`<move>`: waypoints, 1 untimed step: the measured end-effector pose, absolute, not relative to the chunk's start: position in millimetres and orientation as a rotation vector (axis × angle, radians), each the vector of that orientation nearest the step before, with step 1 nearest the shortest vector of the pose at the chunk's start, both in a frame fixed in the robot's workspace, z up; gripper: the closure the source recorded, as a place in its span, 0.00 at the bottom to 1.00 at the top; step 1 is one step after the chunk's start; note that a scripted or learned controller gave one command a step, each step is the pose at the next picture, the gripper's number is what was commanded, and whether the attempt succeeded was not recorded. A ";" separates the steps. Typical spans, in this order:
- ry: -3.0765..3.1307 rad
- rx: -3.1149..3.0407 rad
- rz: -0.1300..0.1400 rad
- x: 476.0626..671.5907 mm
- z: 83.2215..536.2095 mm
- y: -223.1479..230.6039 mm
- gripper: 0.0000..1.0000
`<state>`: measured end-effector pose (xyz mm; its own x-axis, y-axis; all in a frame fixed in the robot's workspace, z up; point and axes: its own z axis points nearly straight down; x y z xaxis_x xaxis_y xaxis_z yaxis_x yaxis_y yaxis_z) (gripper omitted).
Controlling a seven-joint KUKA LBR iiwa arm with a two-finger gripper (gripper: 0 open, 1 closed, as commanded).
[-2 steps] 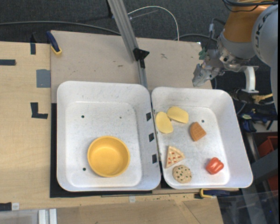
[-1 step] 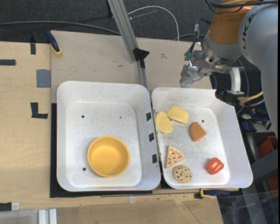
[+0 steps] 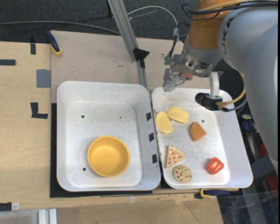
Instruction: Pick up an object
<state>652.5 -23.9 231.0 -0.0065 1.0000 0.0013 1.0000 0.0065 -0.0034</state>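
The right bin [image 3: 233, 171] holds two yellow chip-like slices [image 3: 164, 122] [image 3: 178, 114], an orange-brown wedge [image 3: 197, 131], a pizza slice [image 3: 173, 156], a round cookie [image 3: 182, 173] and a red pepper [image 3: 214, 165]. My gripper [image 3: 171, 84] hangs over the far left corner of this bin, above and behind the yellow slices, with nothing visible between its fingers. In the left bin [image 3: 70, 101] a yellow bowl [image 3: 108, 156] sits near the front.
A slanted grey metal pole [image 3: 126, 27] rises behind the bins and meets the divider between them. A yellow clamp [image 3: 54, 44] sits at the bench's far left corner. Dark tape marks [image 3: 37, 110] lie on the wooden surface to the left.
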 end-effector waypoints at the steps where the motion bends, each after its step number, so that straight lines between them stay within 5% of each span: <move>1: -2.228 -2.212 -0.001 658.9 237.7 29.3 1.00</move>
<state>658.9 29.3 237.7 -0.0072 1.0000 0.0015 1.0000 0.0072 -0.0005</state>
